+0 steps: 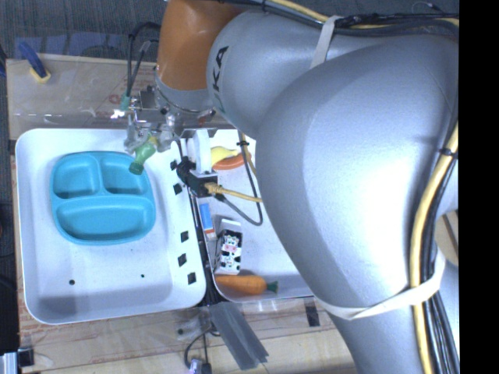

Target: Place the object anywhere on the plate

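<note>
A: Where did the gripper [142,148] stand, and how were its fingers set?

B: It hung over the upper right corner of the blue plate [101,196] in the left bin [47,287]. Its metal fingers were closed on a small green object [143,159], which sat tilted between them, just over the plate's right rim.

A: What lay around it?

B: The plate was a divided one with three compartments, resting in the upper half of the left bin. Beyond the dividing wall, the right bin [269,287] held an orange-and-yellow item [227,160] near its top, a small black-and-white carton [229,252] lower down, and a carrot [244,285] at its bottom edge.

A: What stood in the way of the view?

B: The grey arm [343,170] with its orange band [185,37] covered most of the right bin. A yellow cable [238,196] looped beside the wrist. A blue clip [33,59] lay at the bench's upper left.
</note>
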You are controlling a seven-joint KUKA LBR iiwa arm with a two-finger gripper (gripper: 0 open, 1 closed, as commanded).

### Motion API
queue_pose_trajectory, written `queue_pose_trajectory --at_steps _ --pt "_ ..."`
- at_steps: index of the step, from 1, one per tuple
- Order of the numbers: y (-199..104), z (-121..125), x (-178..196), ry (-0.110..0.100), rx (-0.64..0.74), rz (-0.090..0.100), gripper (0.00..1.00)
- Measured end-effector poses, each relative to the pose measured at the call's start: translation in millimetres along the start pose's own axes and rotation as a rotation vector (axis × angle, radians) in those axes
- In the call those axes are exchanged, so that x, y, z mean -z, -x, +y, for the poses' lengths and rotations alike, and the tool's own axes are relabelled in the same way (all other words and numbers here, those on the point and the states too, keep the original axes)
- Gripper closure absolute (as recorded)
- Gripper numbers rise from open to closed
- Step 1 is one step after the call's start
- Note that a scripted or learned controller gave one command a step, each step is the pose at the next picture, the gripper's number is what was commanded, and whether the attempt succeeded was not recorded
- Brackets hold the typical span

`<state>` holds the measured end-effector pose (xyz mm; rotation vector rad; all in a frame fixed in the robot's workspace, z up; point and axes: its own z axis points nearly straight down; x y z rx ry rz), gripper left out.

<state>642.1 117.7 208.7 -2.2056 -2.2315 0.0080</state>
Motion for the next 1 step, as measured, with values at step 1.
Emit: queue_pose_trajectory --at_steps 1 --pt "0.1 0.1 0.2 0.000 0.000 0.000 0.00"
